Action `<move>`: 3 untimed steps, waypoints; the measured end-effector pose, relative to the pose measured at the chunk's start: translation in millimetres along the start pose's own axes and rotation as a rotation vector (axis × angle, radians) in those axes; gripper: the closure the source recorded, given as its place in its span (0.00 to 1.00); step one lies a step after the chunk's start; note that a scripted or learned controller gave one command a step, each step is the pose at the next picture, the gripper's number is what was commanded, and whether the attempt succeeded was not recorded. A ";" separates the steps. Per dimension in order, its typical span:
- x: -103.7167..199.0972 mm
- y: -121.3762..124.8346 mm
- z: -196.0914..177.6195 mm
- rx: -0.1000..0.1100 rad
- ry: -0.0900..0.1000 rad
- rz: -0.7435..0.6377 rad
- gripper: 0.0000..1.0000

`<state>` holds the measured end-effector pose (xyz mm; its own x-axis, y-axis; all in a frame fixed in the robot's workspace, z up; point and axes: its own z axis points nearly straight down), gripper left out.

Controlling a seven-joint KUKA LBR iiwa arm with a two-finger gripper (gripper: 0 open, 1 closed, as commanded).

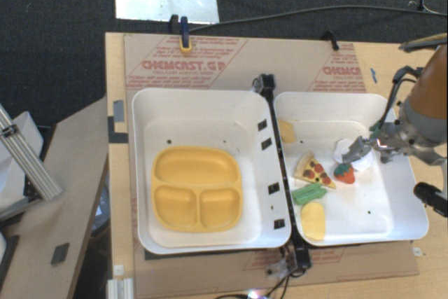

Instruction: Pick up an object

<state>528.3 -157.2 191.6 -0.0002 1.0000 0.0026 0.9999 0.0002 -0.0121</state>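
While gripper (350, 154) hung low in right bin (402, 220), you were at approach step; jaw state: couldn't tell. Nearest target, red toy (346, 174), lay just below tip, touching pizza slice (313, 170) on its left. You needed straight descent, centred on toy, w/o nudging white scrap (348, 148). Yellow tray (197, 188) sat in left bin (203, 105). Cardboard bench (231, 59), dark carpet (56, 10) beyond.

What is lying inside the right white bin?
Inside the right white bin lie a pizza slice toy, a green pod-shaped toy, a yellow oval piece and a red strawberry-like toy. The gripper partly covers a white object there.
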 end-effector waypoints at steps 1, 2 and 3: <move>0.6 3.0 -7.3 -0.013 -0.002 -0.004 0.00; 4.1 -2.2 53.0 -0.009 -0.001 -0.001 0.00; 4.1 -0.1 102.5 -0.014 -0.001 0.000 0.00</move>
<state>526.9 -152.9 89.1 -0.0001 1.0000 0.0012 1.0000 0.0001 0.0019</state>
